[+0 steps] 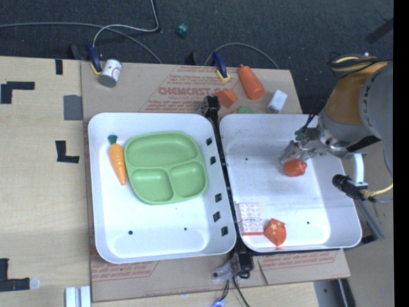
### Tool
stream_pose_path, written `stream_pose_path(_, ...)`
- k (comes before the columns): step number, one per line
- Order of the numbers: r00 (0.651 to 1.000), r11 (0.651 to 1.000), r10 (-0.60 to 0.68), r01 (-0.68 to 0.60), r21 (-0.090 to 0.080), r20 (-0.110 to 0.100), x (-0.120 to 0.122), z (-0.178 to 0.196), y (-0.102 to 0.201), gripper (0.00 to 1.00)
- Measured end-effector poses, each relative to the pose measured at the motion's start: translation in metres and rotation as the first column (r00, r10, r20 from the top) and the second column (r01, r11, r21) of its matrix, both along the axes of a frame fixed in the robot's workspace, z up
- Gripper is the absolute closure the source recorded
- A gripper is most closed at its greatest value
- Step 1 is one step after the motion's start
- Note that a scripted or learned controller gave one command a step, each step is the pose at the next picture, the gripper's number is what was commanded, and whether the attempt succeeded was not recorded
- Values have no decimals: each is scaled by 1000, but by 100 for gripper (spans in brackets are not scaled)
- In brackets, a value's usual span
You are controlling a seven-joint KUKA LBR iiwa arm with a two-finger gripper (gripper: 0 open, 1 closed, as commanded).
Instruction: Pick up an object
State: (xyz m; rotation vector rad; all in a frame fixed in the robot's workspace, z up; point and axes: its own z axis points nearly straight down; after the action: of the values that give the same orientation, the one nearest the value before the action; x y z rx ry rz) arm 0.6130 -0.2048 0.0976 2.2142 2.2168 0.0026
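Observation:
In the right bin (332, 235), a small round red object (294, 167) lies near the middle. My gripper (295, 153) is directly over its far edge and touches or nearly touches it; I cannot see whether it has hold of it. The grey arm with its orange band (348, 101) reaches in from the right. A red-and-orange strawberry-like toy (275, 231) rests near the right bin's front edge. In the left bin (102, 222), an orange carrot (117, 162) lies beside a green divided plate (167, 167).
A printed card (249, 213) lies next to the strawberry-like toy. Behind the bins on the cardboard sit an orange bottle (251, 82), a small orange block (227, 98), a pale cube (277, 100) and a small can (110, 71). Cables run across the back.

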Motion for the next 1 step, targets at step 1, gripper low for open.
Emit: stream_pose_path(1,1000,1000,2,-2,6,-9,-18,16,76,100)
